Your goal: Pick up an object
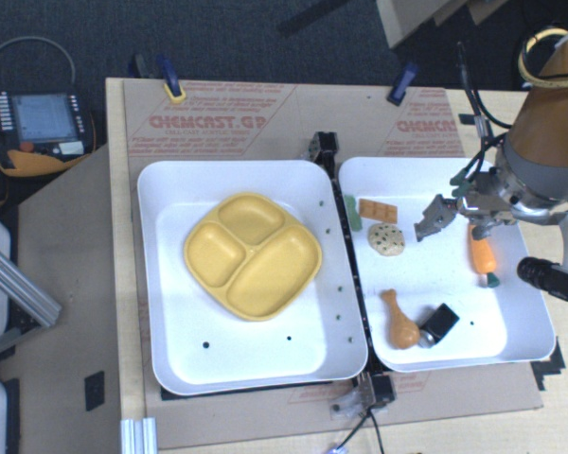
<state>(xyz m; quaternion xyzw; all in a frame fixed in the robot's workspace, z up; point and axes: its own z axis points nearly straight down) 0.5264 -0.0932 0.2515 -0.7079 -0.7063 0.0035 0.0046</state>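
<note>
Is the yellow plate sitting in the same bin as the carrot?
No, the yellow divided plate lies in the left bin, while the carrot lies in the right bin.

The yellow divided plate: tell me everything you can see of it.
The yellow divided plate lies flat in the left bin, near its middle. It looks like smooth matte plastic, a rounded shape turned at an angle, with raised ridges splitting it into three compartments: two smaller, one larger. Nothing lies in any compartment. It touches only the bin floor; the gripper is over the right bin.
</note>
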